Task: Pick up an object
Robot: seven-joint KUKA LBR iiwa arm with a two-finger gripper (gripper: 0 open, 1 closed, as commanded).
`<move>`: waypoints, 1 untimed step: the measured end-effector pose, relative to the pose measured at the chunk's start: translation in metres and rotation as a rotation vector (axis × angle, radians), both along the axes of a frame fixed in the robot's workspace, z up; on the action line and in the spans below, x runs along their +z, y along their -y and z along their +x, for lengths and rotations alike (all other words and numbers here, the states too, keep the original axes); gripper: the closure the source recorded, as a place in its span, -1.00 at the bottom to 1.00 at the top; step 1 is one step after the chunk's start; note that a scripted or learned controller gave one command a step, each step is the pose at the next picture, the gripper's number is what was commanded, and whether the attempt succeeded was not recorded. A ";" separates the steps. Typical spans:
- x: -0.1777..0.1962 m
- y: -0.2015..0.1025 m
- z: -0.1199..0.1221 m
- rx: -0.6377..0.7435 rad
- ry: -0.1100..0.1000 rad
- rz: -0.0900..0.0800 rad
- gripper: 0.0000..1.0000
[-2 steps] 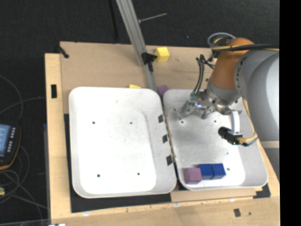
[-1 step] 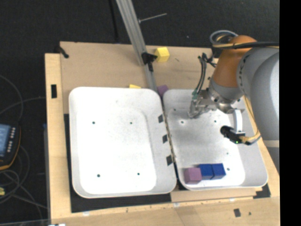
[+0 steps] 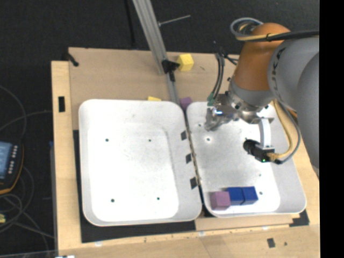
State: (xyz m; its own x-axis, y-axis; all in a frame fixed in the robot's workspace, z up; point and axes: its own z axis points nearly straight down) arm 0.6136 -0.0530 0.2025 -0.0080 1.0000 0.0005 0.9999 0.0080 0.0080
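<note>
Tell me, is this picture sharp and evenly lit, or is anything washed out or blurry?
In the camera view, the two white bins are bright and nearly washed out, with little surface detail; the floor around the bench is almost black; the gripper looks soft and slightly blurred; the blue blocks and purple block stay clear, casting only faint shadows.
</note>
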 end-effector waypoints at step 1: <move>-0.054 0.054 -0.044 -0.014 -0.013 -0.003 1.00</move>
State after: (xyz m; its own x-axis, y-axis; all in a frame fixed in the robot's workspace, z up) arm 0.5697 -0.1070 0.1485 0.0058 1.0000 -0.0027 1.0000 -0.0058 -0.0051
